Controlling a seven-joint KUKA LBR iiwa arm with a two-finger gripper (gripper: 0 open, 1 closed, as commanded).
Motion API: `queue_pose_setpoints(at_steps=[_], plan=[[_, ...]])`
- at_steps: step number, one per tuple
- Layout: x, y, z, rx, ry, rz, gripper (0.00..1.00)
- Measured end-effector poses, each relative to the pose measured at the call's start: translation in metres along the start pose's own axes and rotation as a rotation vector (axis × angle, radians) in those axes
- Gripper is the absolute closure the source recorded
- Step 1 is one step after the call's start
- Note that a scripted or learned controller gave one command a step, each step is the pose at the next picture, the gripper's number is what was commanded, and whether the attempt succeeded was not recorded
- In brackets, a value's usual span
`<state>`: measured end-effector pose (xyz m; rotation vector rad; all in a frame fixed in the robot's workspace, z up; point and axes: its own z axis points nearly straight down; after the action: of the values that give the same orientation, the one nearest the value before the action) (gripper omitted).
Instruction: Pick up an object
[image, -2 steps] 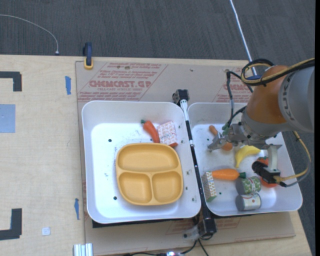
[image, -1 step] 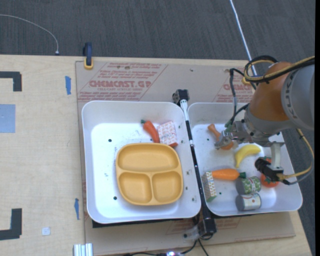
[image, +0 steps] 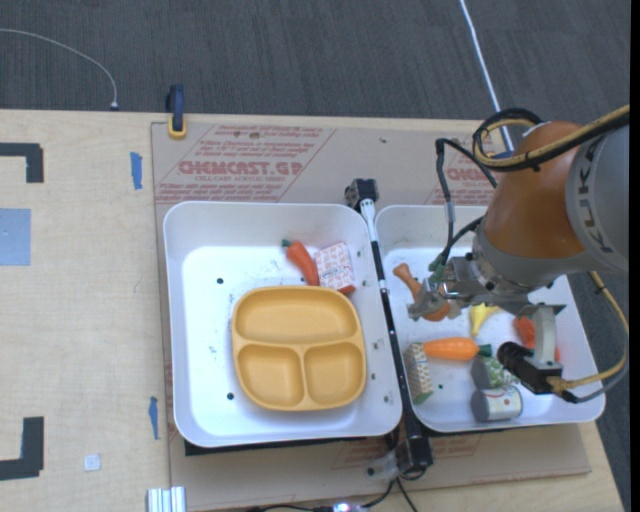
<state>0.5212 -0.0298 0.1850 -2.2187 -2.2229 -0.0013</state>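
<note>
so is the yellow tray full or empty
Empty. The yellow tray lies flat in the left bin, and all three of its compartments show bare yellow bottoms; the carrot lies beyond its rim.

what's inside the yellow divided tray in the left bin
Nothing visible: all three compartments of the yellow tray look bare. Whatever lies beneath it on the left bin floor is covered.

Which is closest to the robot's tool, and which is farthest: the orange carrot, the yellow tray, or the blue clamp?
From the tool:
1. Orange carrot, just below it in the right bin.
2. Yellow tray, in the left bin.
3. Blue clamp, at the board's far left corner.
</note>
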Motion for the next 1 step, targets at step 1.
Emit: queue_pose_setpoints(at_steps=[1], plan=[[0.0729,-0.0418,0.0006,0.002,0.0,0.001,1.0]])
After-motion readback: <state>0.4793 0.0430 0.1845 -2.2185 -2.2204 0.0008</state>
